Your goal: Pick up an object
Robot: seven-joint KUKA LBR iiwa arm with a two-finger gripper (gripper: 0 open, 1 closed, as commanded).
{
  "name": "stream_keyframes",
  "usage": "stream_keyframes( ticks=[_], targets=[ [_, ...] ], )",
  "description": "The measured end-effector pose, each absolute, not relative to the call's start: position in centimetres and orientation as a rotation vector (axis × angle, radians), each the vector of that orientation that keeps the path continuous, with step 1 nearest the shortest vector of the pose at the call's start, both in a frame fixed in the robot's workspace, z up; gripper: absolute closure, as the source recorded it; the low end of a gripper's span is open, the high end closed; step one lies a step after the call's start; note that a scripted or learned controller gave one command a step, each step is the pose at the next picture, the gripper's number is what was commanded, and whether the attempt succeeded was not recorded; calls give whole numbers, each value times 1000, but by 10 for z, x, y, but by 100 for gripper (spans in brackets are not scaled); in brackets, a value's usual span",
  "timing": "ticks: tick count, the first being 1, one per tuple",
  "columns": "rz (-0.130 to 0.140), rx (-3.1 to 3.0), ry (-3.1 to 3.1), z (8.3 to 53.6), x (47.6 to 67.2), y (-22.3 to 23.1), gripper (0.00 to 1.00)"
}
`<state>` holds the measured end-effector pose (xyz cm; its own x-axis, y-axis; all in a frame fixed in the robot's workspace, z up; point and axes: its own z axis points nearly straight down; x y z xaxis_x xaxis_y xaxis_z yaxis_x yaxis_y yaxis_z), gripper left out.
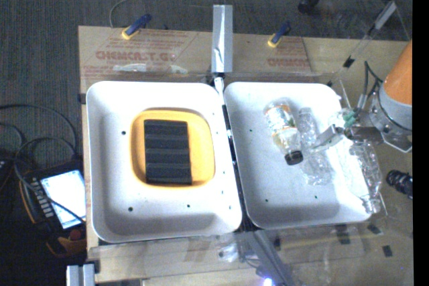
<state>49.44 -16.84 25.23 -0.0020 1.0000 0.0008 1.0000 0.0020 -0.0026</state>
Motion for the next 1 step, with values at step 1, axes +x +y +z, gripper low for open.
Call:
stream_keyframes(
  ticks=[1],
  targets=[
    [3,-2075,-2358,217,554,-171,0]
  ],
)
